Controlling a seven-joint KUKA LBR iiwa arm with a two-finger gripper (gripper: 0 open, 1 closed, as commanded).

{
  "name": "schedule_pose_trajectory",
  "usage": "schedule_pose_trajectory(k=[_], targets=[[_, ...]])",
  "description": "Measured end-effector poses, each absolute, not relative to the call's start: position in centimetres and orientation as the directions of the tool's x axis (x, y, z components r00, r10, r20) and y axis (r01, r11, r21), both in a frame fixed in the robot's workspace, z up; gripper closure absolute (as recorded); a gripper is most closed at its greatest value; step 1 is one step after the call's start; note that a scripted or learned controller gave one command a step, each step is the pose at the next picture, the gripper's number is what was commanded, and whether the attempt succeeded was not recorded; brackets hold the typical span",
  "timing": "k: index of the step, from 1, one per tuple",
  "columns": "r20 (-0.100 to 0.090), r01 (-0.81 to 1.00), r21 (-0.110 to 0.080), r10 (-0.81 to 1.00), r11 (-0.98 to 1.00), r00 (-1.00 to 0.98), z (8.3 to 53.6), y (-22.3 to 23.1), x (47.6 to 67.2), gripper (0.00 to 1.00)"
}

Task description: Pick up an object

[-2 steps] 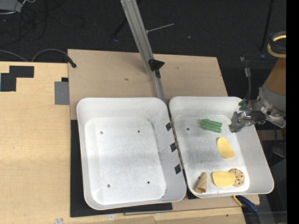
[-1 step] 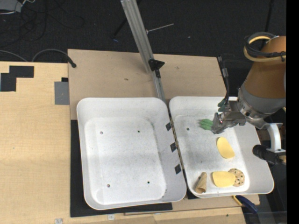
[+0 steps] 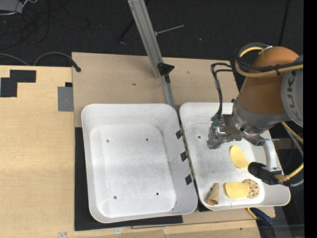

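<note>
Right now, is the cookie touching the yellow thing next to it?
Touching. In the camera view the cookie sits against the right end of the yellow piece in the right bin, overlapping its edge, with no white bin floor between them.

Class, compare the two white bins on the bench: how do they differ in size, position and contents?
The left bin is wider than the right bin. The right bin holds items: a cone, a cookie and two yellow pieces; I see none in the left bin. The gripper hangs over the right bin, not the left bin. Both are shallow, white and round-cornered.
</note>
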State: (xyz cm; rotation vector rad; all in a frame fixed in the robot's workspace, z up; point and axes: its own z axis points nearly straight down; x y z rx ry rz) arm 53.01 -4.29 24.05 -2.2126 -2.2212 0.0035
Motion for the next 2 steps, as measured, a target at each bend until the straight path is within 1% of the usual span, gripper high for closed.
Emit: schedule_pose_trajectory(k=[1,2], targets=[[0.002,1.000,-0.003,1.000,0.005,-0.005,24.8,1.0,52.8,1.00],[0.002,1.000,-0.006,1.000,0.006,-0.006,24.6,6.9,51.6,1.00]])
